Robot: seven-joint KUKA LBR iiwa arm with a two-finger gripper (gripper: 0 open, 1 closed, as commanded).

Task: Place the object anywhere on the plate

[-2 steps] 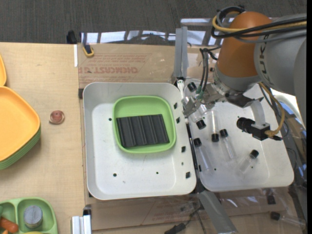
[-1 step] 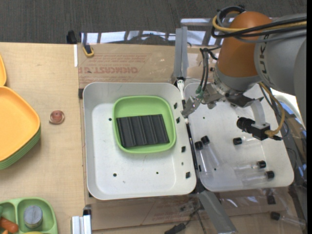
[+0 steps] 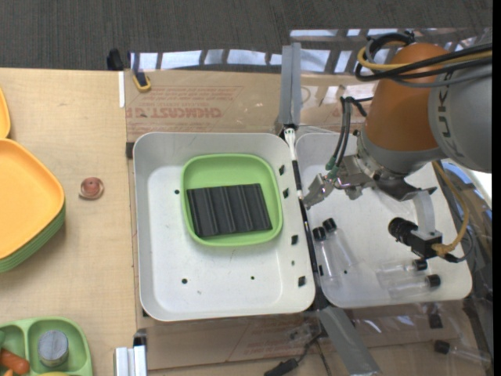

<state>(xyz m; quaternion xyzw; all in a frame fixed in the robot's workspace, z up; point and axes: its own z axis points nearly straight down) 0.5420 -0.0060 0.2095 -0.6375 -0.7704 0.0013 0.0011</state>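
the gripper (image 3: pixel 322 185) hangs over the right bin (image 3: pixel 450 284) near its left wall; whether it is open cannot be told. the dark ribbed object (image 3: pixel 232 209) lies on the green plate (image 3: pixel 230 168) in the left bin (image 3: pixel 156 272).

Green plate (image 3: pixel 270 180) smooth matt plastic; ribbed black slab (image 3: pixel 231 209) matt; white bins (image 3: pixel 156 241) glossy plastic.

You are seeing two bins lying side by side: left bin (image 3: pixel 156 288) holding plate (image 3: pixel 270 167), ribbed block (image 3: pixel 229 209) resting on it; arm (image 3: pixel 407 108) hanging over right bin (image 3: pixel 368 292).
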